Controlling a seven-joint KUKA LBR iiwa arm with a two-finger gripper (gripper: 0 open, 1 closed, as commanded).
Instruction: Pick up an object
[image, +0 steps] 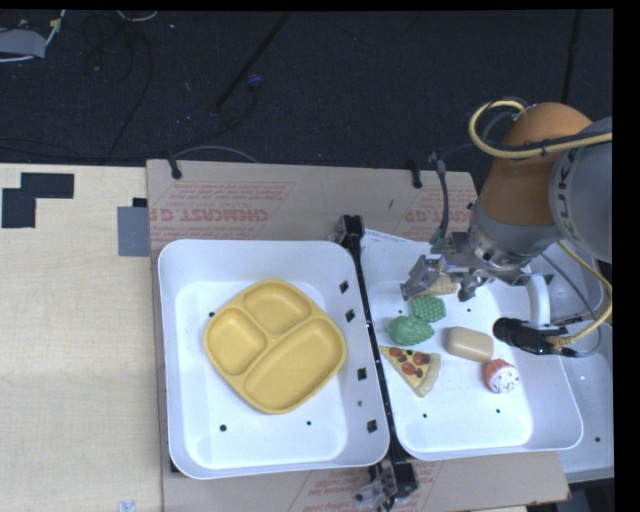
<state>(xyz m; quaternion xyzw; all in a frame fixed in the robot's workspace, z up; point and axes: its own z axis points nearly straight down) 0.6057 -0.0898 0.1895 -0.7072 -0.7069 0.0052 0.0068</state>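
Left bin (190, 300) holds a yellow divided plate (276, 345); right bin (540, 425) holds, left to right, a pizza slice toy (415, 366), two green leafy pieces (418, 318), a tan oblong block (468, 343) and a small red-and-white piece (501, 376), with the arm's gripper (440, 278) low over the upper green piece, just above it; finger state cannot be told from this view. Likely target, by my judgement, is that green leafy piece: bumpy, dark green, flattish, lying near the bin's upper left beside the divider. It probably handles as light moulded plastic, stiff and a bit slick, best pinched across its narrow width.
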